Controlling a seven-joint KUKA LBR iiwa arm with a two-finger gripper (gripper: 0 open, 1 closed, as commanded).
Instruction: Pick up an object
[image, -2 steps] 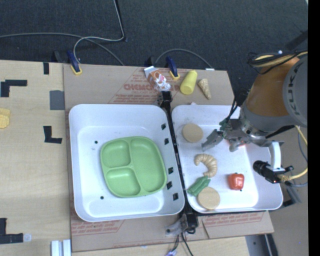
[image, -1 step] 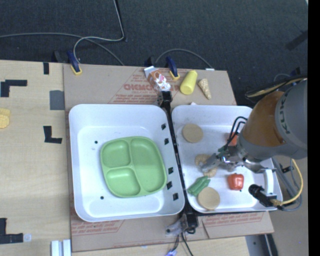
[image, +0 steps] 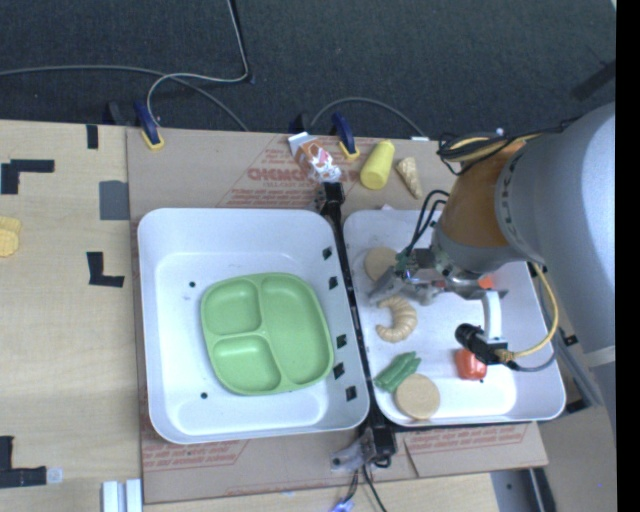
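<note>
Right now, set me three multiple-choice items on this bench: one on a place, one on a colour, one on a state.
1. Where does the green divided plate lie?
A. left bin
B. right bin
C. on the cardboard

2. What colour is the band above the arm's wrist?
A. blue
B. orange
C. purple

3. Where is the claw now?
A. over the plate
B. low in the right bin, just above the croissant
C. outside both bins

Answers: 1 A, the plate sits alone in the left bin. 2 B, an orange section shows below the grey arm. 3 B, its tip hangs beside the croissant in the right bin.
</note>
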